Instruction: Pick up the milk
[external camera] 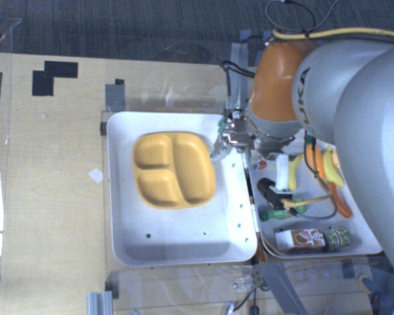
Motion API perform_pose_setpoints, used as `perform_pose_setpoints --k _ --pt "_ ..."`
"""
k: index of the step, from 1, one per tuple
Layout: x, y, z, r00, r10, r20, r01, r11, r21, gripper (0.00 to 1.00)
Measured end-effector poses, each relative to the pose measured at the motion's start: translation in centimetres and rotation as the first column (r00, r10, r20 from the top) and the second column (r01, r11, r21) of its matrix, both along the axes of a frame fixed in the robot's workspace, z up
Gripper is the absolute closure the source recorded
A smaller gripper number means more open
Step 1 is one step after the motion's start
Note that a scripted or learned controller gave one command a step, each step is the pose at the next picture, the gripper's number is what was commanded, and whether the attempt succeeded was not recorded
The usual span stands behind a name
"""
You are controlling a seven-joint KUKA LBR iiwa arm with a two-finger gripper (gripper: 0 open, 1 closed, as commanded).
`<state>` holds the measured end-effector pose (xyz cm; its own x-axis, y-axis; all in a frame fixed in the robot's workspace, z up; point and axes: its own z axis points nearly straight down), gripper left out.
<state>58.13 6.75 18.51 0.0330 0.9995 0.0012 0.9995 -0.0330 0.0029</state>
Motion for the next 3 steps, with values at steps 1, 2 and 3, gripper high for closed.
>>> perform_pose_setpoints --k 1,2,3 --pt "5.5 4.6 -2.3 0.973 -0.231 0.000 0.231 0.973 0.000 0.00" --pt "5.6 4.8 -1.1 0.976 -0.220 0.004 0.220 0.976 0.000 1.00" --pt "3.3 9.3 3.2 0.962 -0.275 0.001 0.275 0.962 0.001 1.00"
